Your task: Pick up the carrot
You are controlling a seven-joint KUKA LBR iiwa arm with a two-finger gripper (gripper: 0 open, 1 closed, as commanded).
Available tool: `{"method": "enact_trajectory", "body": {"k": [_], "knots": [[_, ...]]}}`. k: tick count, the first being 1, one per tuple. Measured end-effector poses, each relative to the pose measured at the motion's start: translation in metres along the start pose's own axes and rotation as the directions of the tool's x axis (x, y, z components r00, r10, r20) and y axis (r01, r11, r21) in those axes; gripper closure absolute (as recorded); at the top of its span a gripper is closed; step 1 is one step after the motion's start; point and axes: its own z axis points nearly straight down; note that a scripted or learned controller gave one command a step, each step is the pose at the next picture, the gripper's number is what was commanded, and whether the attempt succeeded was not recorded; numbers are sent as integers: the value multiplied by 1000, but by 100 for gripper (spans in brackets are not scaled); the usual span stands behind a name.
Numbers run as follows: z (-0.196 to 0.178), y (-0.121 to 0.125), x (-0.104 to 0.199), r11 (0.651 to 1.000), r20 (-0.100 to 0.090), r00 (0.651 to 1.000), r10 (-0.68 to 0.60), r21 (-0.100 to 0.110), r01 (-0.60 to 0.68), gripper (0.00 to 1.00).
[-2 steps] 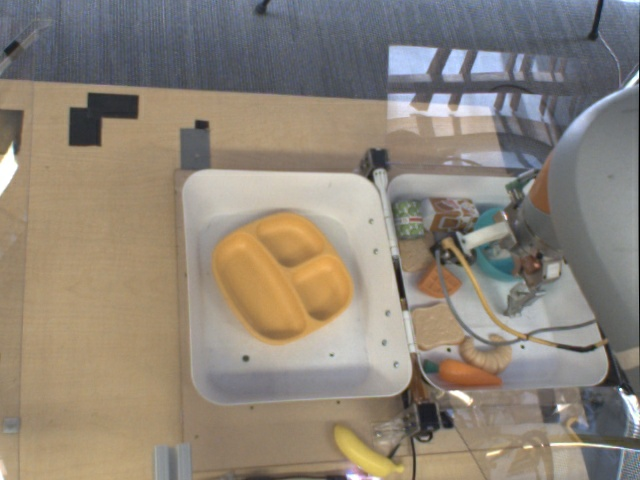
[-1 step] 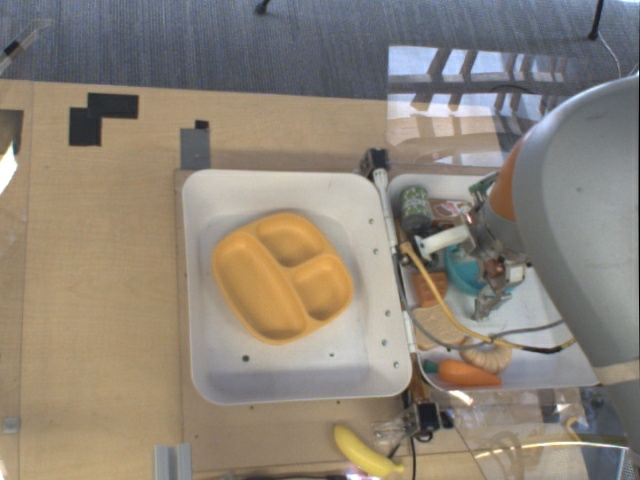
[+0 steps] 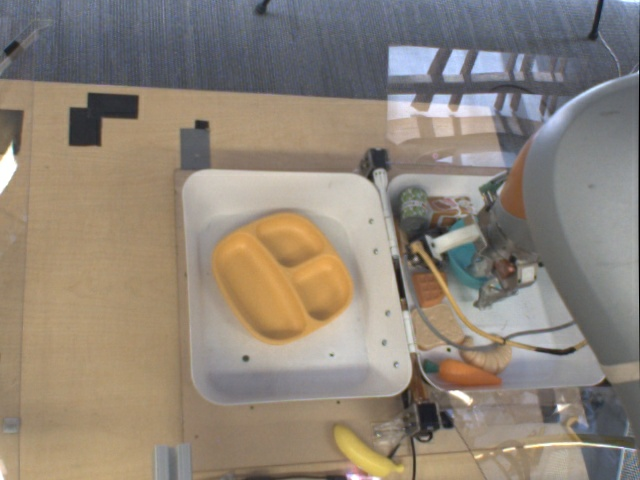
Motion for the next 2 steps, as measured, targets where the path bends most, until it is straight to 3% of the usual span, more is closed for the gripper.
{"method": "enact_trajectory", "body": {"k": [2], "knots": [[15,9,18,999,62,998,30,24,-31,100]]}}
